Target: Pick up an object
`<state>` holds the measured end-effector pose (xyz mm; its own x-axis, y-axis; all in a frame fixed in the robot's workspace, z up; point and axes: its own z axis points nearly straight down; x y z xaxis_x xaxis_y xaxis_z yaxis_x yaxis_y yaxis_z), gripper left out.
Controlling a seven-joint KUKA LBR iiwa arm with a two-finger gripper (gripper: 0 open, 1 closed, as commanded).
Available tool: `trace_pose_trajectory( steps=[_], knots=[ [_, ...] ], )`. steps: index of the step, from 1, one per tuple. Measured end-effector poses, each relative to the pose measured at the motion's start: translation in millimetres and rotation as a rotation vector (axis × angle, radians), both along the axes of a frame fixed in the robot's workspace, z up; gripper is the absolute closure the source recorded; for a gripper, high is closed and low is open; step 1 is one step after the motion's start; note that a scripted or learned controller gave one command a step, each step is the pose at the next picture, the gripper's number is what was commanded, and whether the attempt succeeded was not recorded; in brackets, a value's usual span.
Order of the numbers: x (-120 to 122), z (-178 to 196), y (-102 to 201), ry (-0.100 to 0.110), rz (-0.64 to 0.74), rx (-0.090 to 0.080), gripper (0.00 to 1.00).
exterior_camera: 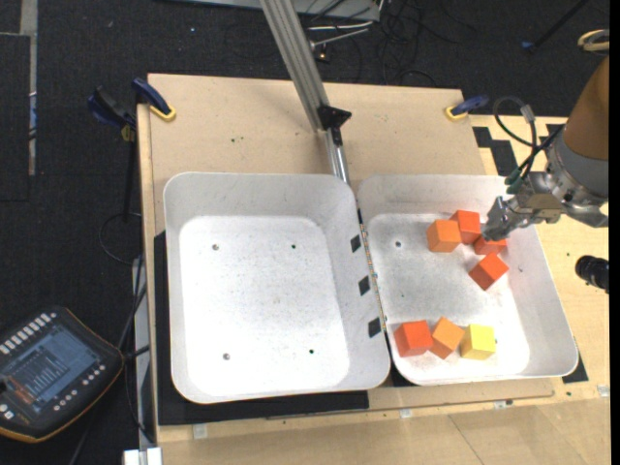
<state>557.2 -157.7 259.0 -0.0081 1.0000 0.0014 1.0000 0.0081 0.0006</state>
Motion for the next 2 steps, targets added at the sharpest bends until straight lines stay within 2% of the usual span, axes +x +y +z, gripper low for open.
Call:
trace_pose_trajectory(
  steps=[2],
  knots=[
    [20,9,110,-0.001,0.000,-0.001,1.00]
  ],
)
